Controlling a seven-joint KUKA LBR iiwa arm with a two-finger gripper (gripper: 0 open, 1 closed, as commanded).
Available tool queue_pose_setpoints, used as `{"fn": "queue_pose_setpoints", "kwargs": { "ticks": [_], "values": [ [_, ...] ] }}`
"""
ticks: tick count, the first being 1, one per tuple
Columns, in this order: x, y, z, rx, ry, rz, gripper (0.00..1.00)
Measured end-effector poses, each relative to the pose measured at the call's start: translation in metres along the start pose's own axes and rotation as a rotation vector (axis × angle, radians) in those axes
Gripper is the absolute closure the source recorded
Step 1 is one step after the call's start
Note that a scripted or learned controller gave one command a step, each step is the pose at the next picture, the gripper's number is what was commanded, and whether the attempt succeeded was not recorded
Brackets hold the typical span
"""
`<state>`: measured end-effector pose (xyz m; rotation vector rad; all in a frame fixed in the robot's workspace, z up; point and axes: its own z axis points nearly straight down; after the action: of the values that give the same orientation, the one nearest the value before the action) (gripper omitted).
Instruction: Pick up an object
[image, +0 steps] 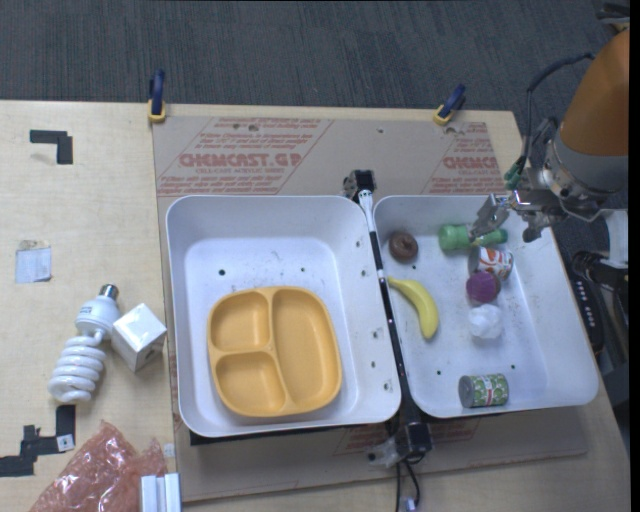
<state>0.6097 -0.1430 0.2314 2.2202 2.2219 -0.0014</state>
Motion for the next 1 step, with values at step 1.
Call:
{"fn": "queue_pose_setpoints", "kwargs": {
  "ticks": [1],
  "values": [
    [0.0031, -0.0415, 0.1267, 0.0, 0.0, 0.002, 0.0]
  ]
}}
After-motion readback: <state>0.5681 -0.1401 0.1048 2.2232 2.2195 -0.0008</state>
